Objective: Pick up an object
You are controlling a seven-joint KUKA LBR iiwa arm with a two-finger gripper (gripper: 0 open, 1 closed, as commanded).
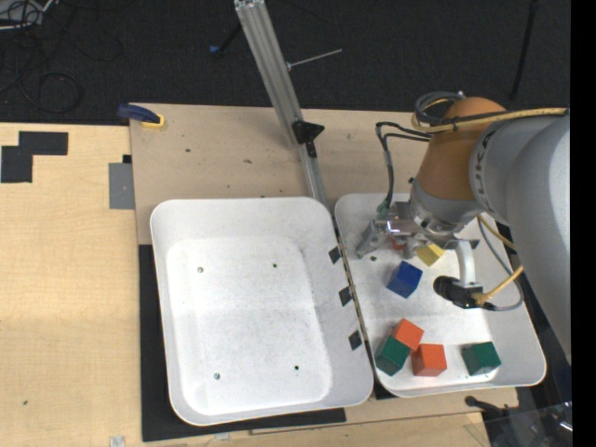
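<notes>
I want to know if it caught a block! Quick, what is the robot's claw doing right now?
Gripper: low in the right bin, near the yellow block and blue block; whether it holds anything cannot be told.

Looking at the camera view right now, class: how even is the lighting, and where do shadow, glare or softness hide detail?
Camera view: lighting is fairly even; the left bin is bright white with little texture; the floor behind the bench is nearly black; the arm shades the right bin around the gripper, where detail is soft; blocks like the blue one stay distinct.
</notes>
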